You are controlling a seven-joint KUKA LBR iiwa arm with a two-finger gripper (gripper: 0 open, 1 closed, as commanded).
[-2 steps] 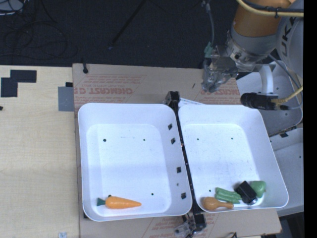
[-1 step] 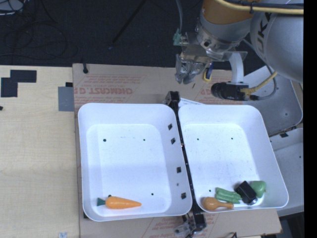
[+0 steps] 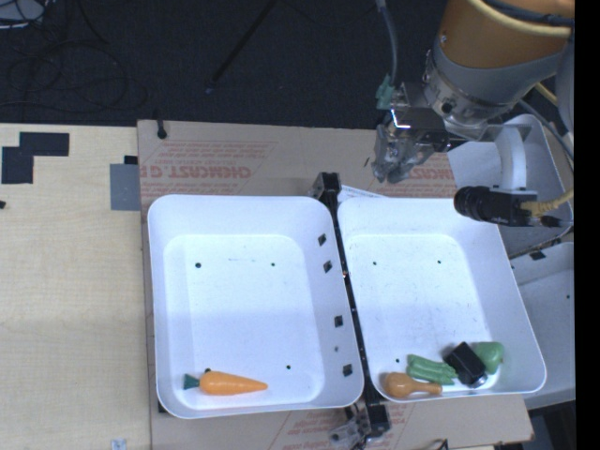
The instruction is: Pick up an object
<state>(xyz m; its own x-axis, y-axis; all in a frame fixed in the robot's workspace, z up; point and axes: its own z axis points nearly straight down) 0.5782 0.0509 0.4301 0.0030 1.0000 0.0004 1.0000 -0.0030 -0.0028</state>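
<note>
Your gripper (image 3: pixel 394 165) hangs above the cardboard just beyond the far rim of the right bin (image 3: pixel 525 317), near the divider between the 2 bins; nothing shows between its fingers, though you cannot tell from this slant whether they are parted or closed. From the gripper, the nearest pickable things lie well apart, down at the right bin's near edge: a green pea pod (image 3: pixel 431 368), a black block (image 3: pixel 466 363) resting over a green piece (image 3: pixel 489 352), and an orange-tan gourd-shaped toy (image 3: pixel 411 386), all clustered together. Farther still, diagonally across in the left bin (image 3: pixel 169 251), 1 orange carrot (image 3: pixel 231 382) lies along the near wall.
</note>
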